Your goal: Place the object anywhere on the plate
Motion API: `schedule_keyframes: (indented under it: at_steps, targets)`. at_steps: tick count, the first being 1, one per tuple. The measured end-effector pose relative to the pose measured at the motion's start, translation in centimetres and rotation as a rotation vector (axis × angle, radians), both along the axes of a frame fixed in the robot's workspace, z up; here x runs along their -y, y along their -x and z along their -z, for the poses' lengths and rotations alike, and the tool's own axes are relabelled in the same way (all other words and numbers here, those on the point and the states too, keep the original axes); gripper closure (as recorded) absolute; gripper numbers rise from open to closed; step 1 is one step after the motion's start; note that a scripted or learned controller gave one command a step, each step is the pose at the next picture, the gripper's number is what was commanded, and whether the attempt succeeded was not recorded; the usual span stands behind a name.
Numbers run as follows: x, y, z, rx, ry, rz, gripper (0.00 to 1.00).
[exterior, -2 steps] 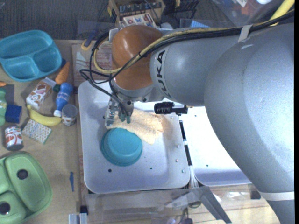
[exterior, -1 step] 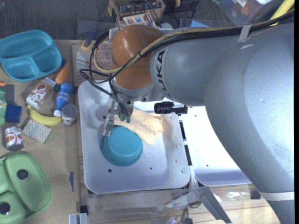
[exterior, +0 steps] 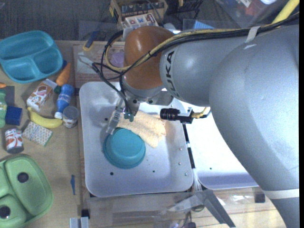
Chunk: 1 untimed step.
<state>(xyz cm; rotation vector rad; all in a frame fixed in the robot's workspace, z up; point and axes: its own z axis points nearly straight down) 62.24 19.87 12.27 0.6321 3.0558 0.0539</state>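
Hovering gripper (exterior: 119,118) above blue plate (exterior: 124,148), yellow cloth (exterior: 148,127) beside

The arm (exterior: 199,75) bears partly visible letters "UKA"; nothing else is legible.

blue bowl (exterior: 124,148) and cloth (exterior: 148,127) fill bin (exterior: 95,175) centre, front floor free

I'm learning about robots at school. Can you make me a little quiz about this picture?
1. True or false: the blue bowl lies upside down in the left bin.
2. What lies right beside the bowl in that bin? A) a beige cloth B) a red ball C) a spoon
3. Fill in: on the table left of the bins lies a yellow ____.

Key: 1 true; 2 A; 3 banana.
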Motion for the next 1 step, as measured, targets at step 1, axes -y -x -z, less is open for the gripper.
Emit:
schedule_keyframes:
  at_steps: [1]
  targets:
    - [0.29, -0.08, -0.94, 0.003, 0.007, -0.002, 1.00]
